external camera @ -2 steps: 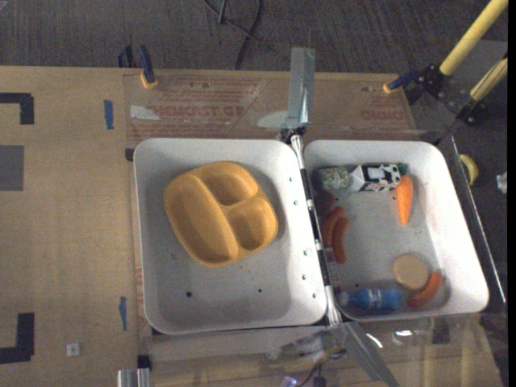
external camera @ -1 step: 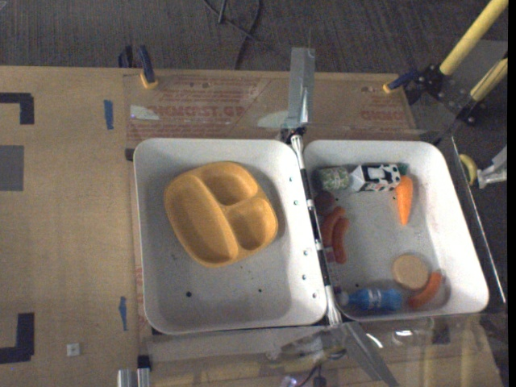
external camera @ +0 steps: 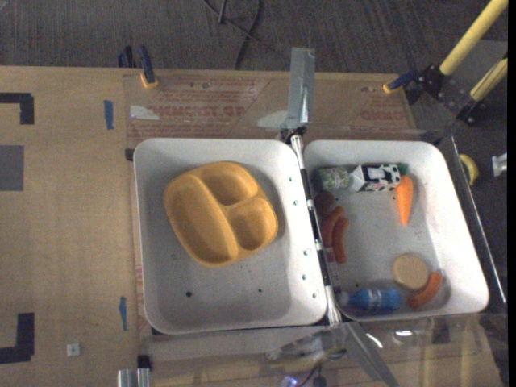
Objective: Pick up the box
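The left bin (external camera: 153, 240) holds a yellow divided plate (external camera: 220, 212). In the right bin (external camera: 451, 216), the box (external camera: 375, 176) — a small cow-patterned carton — lies on its side at twelve o'clock, beside a carrot (external camera: 405, 199). It looks light and stiff — best gripped across its narrow sides.

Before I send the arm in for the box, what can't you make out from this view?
- Box, camera view: print too small and blurred to read.
- Blue bottle: blurred against the right bin's near wall; cap and label unclear.
- Items beside the round disc: shapes overlap, contact unclear.
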Available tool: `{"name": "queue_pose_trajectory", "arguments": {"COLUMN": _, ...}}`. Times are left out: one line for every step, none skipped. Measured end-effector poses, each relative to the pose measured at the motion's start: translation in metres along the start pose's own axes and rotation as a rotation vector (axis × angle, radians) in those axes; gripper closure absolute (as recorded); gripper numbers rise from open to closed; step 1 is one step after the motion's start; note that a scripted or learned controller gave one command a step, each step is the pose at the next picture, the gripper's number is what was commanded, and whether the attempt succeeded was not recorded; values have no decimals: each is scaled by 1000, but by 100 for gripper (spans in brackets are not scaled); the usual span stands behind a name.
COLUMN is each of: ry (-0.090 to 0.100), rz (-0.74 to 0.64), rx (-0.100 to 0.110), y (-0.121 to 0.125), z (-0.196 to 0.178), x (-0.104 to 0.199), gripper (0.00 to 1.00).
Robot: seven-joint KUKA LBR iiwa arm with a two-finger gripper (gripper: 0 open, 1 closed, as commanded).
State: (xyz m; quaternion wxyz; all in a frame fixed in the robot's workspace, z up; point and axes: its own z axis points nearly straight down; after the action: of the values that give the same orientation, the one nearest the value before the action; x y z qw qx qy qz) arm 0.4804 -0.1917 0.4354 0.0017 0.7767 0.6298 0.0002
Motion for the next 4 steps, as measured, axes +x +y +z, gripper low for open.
{"name": "queue_pose_trajectory", "arguments": {"ry": 2, "rz": 49, "rx": 4, "y": -18, "z": 131, "x": 79, "gripper": 0}}
{"name": "queue_pose_trajectory", "arguments": {"ry": 2, "rz": 206, "rx": 5, "y": -1, "z": 250, "x": -3, "gripper": 0}}
{"name": "queue_pose_trajectory", "arguments": {"ry": 0, "rz": 276, "rx": 3, "y": 0, "z": 85, "x": -3, "gripper": 0}}
{"name": "queue_pose_trajectory", "arguments": {"ry": -1, "rz": 272, "rx": 1, "y": 1, "z": 75, "x": -2, "gripper": 100}}
